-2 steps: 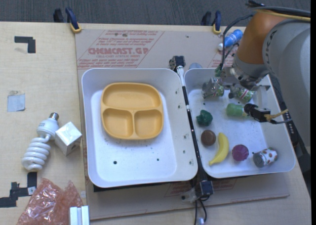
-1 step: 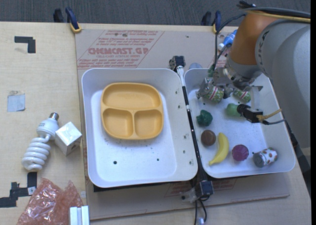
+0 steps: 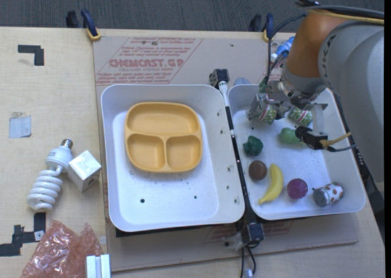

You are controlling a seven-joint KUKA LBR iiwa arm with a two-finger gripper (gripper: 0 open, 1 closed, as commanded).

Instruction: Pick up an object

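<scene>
The arm (image 3: 342, 44) reaches in from the right over the right bin (image 3: 348, 206), its orange band above the bin's far corner. The gripper (image 3: 276, 112) hangs low over the far part of that bin, amid a crumpled, shiny packet (image 3: 261, 113) and a small green-and-white thing (image 3: 300, 115); whether it is open, closed or gripping anything I cannot tell, since the wrist and clutter hide the tips. A light green piece (image 3: 288, 135) lies just beside the gripper, nearer the camera. A dark green broccoli (image 3: 253, 146) sits near the bin's left wall, with a brown ball (image 3: 257, 170) below it. A banana (image 3: 272, 185) lies beside the ball, a purple ball (image 3: 297, 188) to its right, and a small spotted toy (image 3: 328, 194) in the near right corner. The left bin (image 3: 122, 209) holds a yellow divided plate (image 3: 163, 135) in its far half. On the bench to the left lie a spiral bulb (image 3: 49, 179), a white cube (image 3: 84, 170) touching it, and a reddish mesh bag (image 3: 58, 249) at the bottom edge.
</scene>
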